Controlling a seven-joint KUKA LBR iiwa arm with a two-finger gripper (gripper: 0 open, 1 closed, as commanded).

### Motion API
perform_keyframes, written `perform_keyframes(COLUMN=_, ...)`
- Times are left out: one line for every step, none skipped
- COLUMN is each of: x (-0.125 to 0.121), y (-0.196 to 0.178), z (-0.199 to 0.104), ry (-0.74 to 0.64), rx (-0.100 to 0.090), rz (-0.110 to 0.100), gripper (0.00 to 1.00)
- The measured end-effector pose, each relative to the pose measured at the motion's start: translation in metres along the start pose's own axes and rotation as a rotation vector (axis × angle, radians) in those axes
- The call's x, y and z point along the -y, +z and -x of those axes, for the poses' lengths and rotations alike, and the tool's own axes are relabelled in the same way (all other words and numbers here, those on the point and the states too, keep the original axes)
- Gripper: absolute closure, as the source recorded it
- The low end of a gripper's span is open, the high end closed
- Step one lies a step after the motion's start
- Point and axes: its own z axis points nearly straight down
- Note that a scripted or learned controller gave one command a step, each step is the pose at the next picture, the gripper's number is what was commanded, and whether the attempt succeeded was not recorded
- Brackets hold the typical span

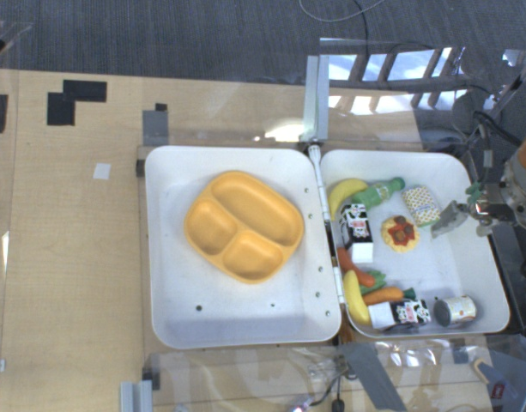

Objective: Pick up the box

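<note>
Grey two-finger gripper [451, 217] at frame right, over the right white bin [468, 168]; finger state unclear, nothing visibly held. White cow-print carton box [358, 223] lies centre-frame beside the yellow banana [342, 193]. Approach from above, avoiding the pizza toy [401, 233].

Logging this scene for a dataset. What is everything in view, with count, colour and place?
bins: 2, white, side by side on the bench
plate: 1, yellow, three compartments, left bin
bananas: 2, yellow, right bin's left side
bottle: 1, green, right bin top
boxes: 2, black and white cartons, one left of centre, one at the bottom
pizza: 1, yellow and red, centre
packet: 1, chequered yellow, upper right
carrots: orange, count unclear, bottom left
can: 1, grey, bottom right
gripper: 1, grey, over the right bin's right side
</note>
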Motion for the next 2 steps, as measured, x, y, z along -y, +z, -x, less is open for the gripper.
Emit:
perform_keyframes(x=0.032, y=0.125, z=-0.034, ry=0.047, rx=0.001, rz=0.011, gripper=0.0)
perform_keyframes(x=0.028, y=0.112, z=-0.035, ry=0.043, rx=0.0, rz=0.019, gripper=1.0)
